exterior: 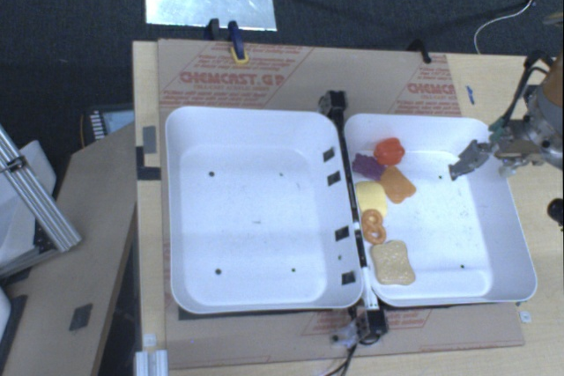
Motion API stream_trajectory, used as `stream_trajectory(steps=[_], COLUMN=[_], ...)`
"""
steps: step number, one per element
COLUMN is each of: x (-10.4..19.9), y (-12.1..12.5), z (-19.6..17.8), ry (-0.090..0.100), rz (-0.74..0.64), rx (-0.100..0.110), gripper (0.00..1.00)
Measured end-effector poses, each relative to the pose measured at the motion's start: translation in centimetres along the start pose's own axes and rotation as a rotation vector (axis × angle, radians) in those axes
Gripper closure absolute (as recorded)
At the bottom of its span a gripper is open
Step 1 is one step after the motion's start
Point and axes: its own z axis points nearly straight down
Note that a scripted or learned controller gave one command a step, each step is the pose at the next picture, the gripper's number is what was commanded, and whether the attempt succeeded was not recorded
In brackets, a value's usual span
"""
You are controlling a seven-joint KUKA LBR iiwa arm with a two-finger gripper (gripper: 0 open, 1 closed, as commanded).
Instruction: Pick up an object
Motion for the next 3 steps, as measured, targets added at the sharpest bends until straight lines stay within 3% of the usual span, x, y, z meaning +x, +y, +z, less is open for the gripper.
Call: stream_trajectory(steps=[1,2,3], x=[0.0,-3.1,7.1], y=[0.1,-5.5,-5.2], z=[-1.1,-11.1,-9.7], ry=[-0.001,-0.005,0.003], rz=[-0.003,0.006,-0.011], rx=[-0.003,-0.012,-0.002], gripper=[1.0,1.0,1.0])
